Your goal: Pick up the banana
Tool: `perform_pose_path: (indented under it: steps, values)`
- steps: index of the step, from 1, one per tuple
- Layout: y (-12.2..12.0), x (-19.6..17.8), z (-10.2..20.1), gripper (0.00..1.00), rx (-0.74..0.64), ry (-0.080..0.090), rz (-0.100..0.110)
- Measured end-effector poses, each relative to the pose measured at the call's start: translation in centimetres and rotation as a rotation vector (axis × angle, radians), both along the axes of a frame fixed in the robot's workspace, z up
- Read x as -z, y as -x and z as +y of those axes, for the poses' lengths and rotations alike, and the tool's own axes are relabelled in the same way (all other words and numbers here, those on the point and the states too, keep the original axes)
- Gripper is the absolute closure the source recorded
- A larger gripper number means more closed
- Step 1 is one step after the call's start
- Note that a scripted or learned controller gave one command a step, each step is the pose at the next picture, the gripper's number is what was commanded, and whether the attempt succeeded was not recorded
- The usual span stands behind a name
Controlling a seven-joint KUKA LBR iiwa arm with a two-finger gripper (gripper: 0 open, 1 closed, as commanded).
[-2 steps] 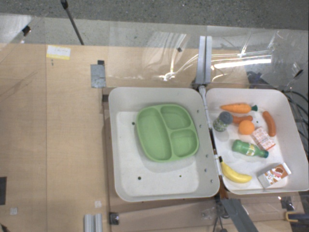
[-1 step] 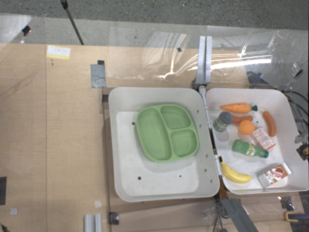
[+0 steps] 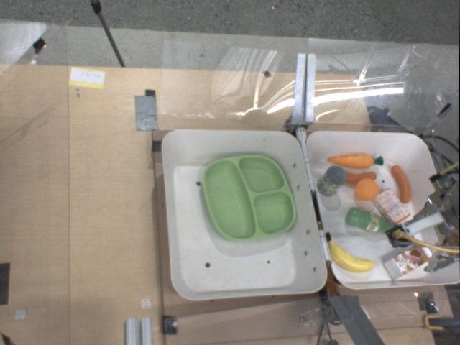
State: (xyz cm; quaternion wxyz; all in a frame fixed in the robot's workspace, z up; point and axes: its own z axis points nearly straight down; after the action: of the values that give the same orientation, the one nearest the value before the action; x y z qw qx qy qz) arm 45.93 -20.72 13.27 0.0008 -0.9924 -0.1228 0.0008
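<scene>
Yellow banana [image 3: 350,259], orange carrot [image 3: 351,161] with green tip, orange ball [image 3: 366,190], green bottle [image 3: 365,220], red-and-white packet [image 3: 392,205], light green divided plate [image 3: 249,196], white bins [image 3: 180,214], tan wooden bench [image 3: 79,192].

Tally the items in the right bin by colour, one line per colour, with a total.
Orange: 3, namely carrot, round orange fruit, sausage
Yellow: 1, banana
Green: 1, bottle
Grey: 1, can
White and red: 2, packet, carton
Total: 8
</scene>
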Motion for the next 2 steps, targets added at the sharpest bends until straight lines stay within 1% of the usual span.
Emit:
perform_pose_path:
  steps: [1, 2]
  values:
    - [-0.1, -20.5, -1.6, 0.0, -0.074, 0.004, -0.007]
    - [0.0, -9.9, -3.6, 0.0, 0.038, 0.002, -0.001]
